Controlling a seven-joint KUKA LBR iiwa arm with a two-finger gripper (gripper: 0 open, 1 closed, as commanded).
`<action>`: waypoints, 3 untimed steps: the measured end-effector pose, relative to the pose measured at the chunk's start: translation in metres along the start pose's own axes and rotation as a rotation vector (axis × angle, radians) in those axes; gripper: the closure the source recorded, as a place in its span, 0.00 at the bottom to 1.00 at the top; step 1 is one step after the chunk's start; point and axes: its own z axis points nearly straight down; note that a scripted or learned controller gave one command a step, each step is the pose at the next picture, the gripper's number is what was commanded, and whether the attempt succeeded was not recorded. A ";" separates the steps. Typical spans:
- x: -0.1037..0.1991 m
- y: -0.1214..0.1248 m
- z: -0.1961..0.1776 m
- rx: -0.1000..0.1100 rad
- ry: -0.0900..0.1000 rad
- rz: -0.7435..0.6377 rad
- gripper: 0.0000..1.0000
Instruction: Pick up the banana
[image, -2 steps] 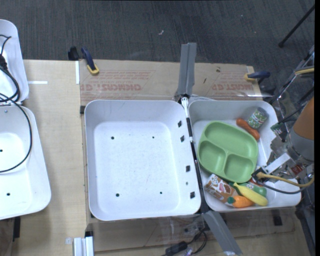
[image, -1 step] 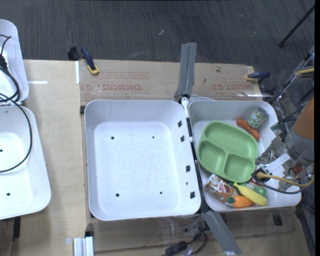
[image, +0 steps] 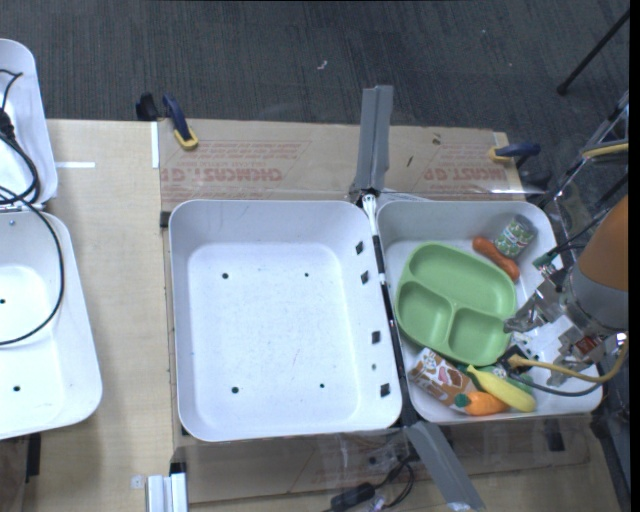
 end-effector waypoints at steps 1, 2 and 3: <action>0.027 -0.047 0.053 -0.004 0.003 -0.066 0.00; 0.066 -0.013 -0.025 -0.003 -0.001 -0.205 0.00; 0.010 -0.017 -0.021 -0.002 0.000 -0.303 0.00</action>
